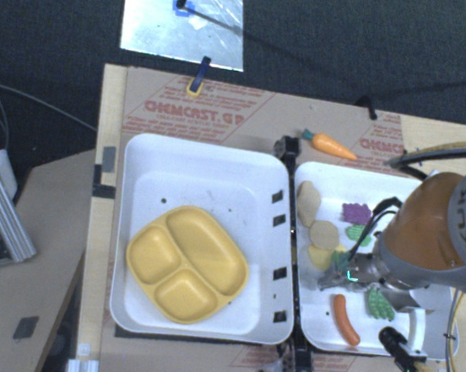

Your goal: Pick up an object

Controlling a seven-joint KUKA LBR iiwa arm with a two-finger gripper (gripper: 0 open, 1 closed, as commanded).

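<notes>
Cardboard, brown and stamped with red lettering (226, 108), covers the bench top on my screen, and both shallow white bins sit on it side by side. My grey arm with its orange band (432, 228) reaches in from the right and hangs over the right bin (315, 336), hiding much of that bin's far side. Next in size, the left bin (210, 169) carries a yellow plastic plate with three compartments (187, 262), lying slightly tilted toward its lower half. Above the bench, a sheet of silvery foil (186, 13) lies on the dark carpet.

Down at the working end, the gripper (343, 270) is low in the right bin among the toy foods; I cannot tell from here whether it is spread or pinched, since the tips blur into the clutter.

Items I could take are all in the right bin: a beige potato-like piece (308, 199) near the divider, a round tan biscuit (324, 234) just below it, a pale yellow piece (318, 256) touching the biscuit's lower edge, a red-orange sausage (346, 319) toward the near wall, a green leafy piece (380, 304) beside the sausage, and a purple bunch of grapes (355, 212) near the arm. An orange carrot with a green top (330, 145) lies outside, on the cardboard just behind the right bin.
</notes>
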